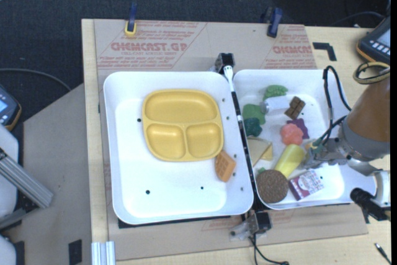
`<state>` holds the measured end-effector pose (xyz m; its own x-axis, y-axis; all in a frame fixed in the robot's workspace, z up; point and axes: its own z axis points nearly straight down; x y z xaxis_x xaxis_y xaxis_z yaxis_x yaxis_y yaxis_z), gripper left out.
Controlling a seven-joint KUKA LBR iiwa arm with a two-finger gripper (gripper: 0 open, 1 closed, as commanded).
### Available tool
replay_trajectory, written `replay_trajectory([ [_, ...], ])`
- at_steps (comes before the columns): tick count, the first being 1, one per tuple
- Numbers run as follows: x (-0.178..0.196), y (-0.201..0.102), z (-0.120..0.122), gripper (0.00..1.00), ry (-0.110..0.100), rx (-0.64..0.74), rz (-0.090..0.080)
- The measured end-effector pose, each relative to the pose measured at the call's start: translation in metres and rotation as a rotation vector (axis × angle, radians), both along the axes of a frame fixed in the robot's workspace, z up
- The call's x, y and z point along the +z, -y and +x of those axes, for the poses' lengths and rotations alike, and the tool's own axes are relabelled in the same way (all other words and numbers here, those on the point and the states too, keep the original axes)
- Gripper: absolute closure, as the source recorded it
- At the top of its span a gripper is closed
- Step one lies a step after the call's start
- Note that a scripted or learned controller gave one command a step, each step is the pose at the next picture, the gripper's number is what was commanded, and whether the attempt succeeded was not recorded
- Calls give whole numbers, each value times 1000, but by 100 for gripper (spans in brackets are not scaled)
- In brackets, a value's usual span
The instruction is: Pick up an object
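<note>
The right bin (313,79) holds several small items: a green piece (275,92), a brown block (294,107), dark green pieces (252,119), a pink-red ball (291,133) on a purple piece, a yellow cylinder (289,160), a pale wedge (260,149), a brown round cookie (272,185) and a small red-and-white packet (307,184). My gripper (312,154) reaches in from the right, low over the bin, right beside the yellow cylinder's upper end. The arm's wrist covers its fingers.
The left bin (124,152) holds a yellow three-compartment tray (182,123) and an orange waffle-like piece (225,166) near its right wall. Black clips sit on the divider between bins (226,62). Cables run along the right side of the bench.
</note>
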<state>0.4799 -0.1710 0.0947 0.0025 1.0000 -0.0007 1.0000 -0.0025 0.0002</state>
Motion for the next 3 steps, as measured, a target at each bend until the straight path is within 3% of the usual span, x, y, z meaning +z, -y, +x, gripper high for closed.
replay_trajectory([
  [3, 133, 2, 2, 100, 7, 4, -3],
])
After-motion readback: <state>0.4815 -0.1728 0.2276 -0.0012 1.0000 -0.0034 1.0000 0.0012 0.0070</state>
